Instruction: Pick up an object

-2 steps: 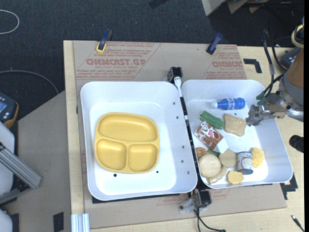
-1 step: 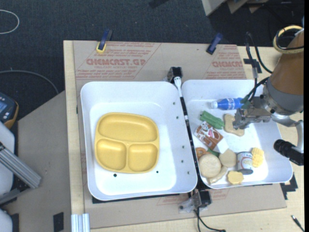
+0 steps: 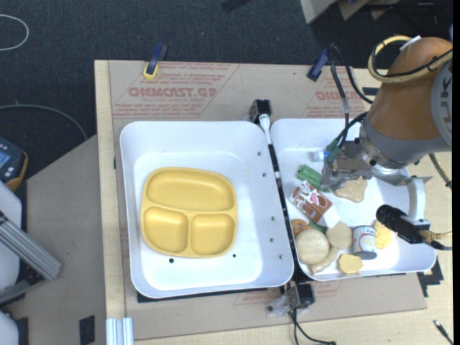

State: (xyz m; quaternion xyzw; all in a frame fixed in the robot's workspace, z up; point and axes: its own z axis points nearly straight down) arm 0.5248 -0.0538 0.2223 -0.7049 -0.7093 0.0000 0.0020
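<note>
Gripper (image 3: pixel 343 172): low in right bin (image 3: pixel 402 264) | jaw state: cannot tell | beside: tan object (image 3: pixel 352 189) | left bin (image 3: pixel 136 192): yellow tray (image 3: pixel 189 210)

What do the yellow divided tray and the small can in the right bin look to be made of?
The yellow three-compartment tray looks like moulded plastic with a smooth, slightly glossy finish: rounded dividers and soft highlights along its rim. The small silver-topped can appears to be metal, judging by its bright reflective lid, with what seems a printed label round its side; too small to be sure.
</note>
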